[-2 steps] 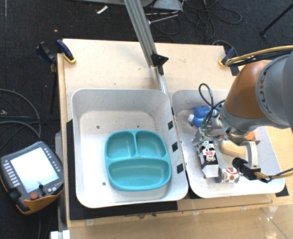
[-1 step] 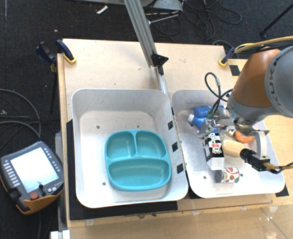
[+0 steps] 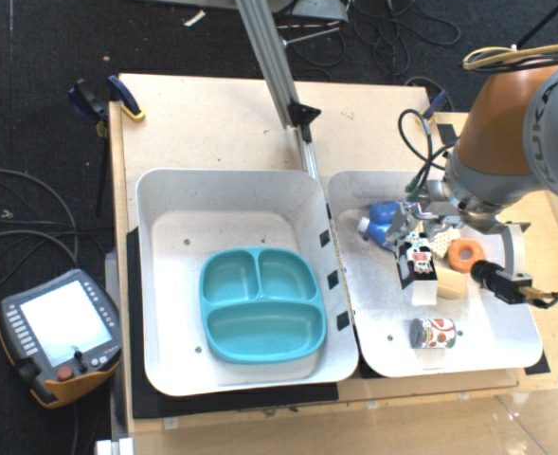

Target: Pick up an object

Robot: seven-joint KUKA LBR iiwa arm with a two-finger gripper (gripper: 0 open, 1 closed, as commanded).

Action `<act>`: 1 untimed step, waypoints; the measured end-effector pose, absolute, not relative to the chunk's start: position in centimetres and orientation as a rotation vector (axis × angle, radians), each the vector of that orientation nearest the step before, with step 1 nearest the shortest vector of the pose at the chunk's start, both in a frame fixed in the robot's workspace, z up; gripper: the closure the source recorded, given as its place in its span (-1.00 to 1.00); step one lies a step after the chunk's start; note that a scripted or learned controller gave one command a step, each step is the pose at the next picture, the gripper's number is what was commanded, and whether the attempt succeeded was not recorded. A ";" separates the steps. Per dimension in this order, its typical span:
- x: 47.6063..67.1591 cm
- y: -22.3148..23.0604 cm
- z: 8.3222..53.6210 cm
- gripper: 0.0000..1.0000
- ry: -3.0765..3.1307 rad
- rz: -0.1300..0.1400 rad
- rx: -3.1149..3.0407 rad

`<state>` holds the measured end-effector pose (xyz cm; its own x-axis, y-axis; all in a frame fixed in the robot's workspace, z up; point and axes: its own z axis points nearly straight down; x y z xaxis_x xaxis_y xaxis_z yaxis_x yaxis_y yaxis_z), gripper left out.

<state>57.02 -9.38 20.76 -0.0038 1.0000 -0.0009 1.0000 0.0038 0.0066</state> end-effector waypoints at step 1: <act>57.9 -10.0 25.7 1.00 2.221 0.005 2.215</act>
<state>57.91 -10.01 25.74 -0.0027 1.0000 -0.0016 1.0000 0.0027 0.0060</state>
